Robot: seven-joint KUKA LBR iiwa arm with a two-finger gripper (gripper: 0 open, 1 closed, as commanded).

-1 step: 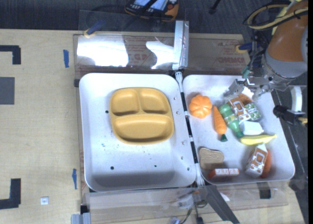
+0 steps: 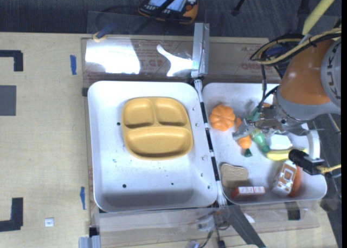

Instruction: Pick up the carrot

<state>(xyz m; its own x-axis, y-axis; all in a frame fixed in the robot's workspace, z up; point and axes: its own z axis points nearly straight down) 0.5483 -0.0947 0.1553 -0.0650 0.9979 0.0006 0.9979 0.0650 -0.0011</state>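
Down into the right bin [image 2: 320,187] from three o'clock, the gripper [image 2: 246,128] low among toy food. Just below its tip, toward six o'clock: the carrot [image 2: 245,142], small and orange, green top [image 2: 261,142] trailing toward three o'clock, so long axis roughly nine-to-three. Touching or merely close, impossible to tell; likewise how wide the grip stands. Pumpkin [image 2: 223,117] at nine o'clock.

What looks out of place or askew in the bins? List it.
Nothing looks spilled or damaged. The yellow divided plate sits flat in the left bin. The right bin is crowded: pumpkin, carrot, bread slice and packets lie jumbled, with the gripper low over the carrot.
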